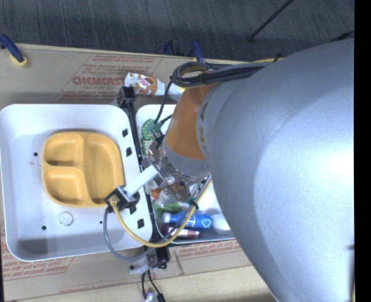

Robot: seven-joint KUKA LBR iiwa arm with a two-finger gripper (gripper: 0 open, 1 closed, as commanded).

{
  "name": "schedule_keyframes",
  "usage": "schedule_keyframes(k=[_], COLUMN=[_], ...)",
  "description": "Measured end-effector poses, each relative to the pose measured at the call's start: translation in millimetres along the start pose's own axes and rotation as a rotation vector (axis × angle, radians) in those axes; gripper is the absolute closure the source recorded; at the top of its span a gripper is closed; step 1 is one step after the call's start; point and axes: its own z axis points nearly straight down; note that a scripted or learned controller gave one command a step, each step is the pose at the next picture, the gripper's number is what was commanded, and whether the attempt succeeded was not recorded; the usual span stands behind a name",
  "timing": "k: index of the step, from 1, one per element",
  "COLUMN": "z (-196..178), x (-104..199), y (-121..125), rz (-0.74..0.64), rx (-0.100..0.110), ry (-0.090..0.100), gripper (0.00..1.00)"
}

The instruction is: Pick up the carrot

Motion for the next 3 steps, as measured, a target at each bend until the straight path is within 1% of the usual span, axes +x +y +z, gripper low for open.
schedule_keyframes(k=[1,2,3], z=[-69,-69,18], x=[-30,-30,-3], y=[65,65,75], rz=[0.038,0.038,0.007], rx=[-0.002,-0.001,0.0], ry=[0.003,0.002,0.001], gripper=[1.0,0.0,0.0])
